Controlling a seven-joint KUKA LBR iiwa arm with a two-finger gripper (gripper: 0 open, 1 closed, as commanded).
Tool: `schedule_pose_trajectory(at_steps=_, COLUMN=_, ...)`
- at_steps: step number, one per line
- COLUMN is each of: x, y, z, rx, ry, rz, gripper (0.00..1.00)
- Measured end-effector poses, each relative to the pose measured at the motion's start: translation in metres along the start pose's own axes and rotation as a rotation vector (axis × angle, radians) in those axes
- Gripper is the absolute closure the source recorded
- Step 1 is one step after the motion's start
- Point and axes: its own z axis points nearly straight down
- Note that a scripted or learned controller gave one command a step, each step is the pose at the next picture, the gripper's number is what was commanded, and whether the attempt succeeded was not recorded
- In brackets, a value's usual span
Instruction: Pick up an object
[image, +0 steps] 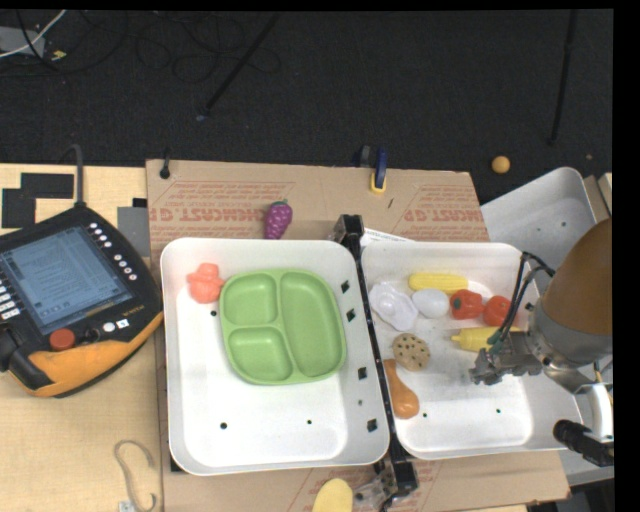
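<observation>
From my feed, both bins (262, 440) look like smooth glossy white plastic, the green tray (281, 327) is matt plastic, and the sheet underneath (220, 204) is plain printed cardboard.

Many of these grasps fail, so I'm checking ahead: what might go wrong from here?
1. The gripper sits beside a yellow piece and the tomatoes, packed close; it may nudge them or catch two.
2. The cookie lies flat and may be hard to pinch.
3. The right bin's wall is near the arm.
</observation>
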Motion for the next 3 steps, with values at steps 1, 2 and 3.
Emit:
schedule_pose_trajectory(at_steps=1, x=-0.001, y=-0.008, z=-0.058, rx=0.0, ry=0.0, rz=-0.001, gripper=1.0)
schedule_pose_trajectory(at_steps=2, x=-0.002, y=-0.008, z=-0.089, rx=0.0, ry=0.0, rz=-0.002, gripper=1.0)
schedule_pose_trajectory(at_steps=3, x=0.026, y=0.038, z=-0.098, rx=0.0, ry=0.001, rz=-0.006, gripper=1.0)
